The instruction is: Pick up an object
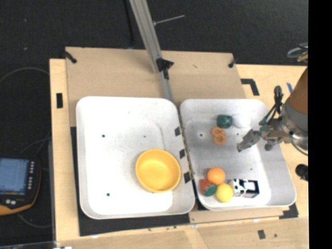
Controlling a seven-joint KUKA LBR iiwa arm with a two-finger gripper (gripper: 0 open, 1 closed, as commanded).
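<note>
The right bin [270, 183] holds several small objects. A dark green lump [224, 121] lies near its back, with a small orange ring-shaped piece [219, 135] just in front of it. Toward the front sit an orange ball [216, 176], a yellow ball [224, 193], a small red and green piece [208, 189] and a black and white block [245, 187]. My gripper [256, 139] hangs over the right side of this bin, to the right of the orange ring, its fingers spread apart with nothing between them.
A yellow bowl [157, 169] sits in the left bin [104, 139] near its front right. A slanted metal pole [148, 35] rises behind the bins. A handheld controller [15, 183] lies off the bench at the left.
</note>
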